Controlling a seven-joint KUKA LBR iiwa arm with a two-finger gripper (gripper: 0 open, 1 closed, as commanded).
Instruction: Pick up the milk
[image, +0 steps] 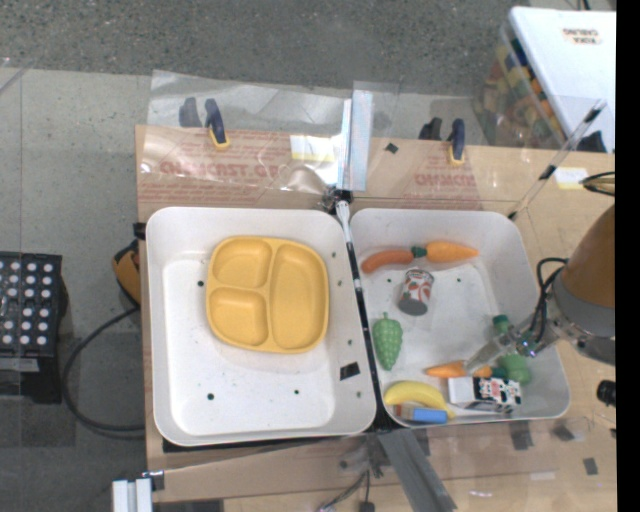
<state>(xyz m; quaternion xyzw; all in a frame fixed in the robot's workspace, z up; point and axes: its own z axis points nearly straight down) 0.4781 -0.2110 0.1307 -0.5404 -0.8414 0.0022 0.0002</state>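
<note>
We look down at a slant from above the desk (250, 160); both bins lie mid-frame, the arm (600, 290) enters at three o'clock.

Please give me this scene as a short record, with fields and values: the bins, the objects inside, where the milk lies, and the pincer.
left bin: holds a yellow divided plate
right bin: holds two carrots, a can, a green fruit, a banana, the milk
milk: lying at the near right corner of the right bin
pincer: low over the right bin, just above the milk; grip state unclear
</note>
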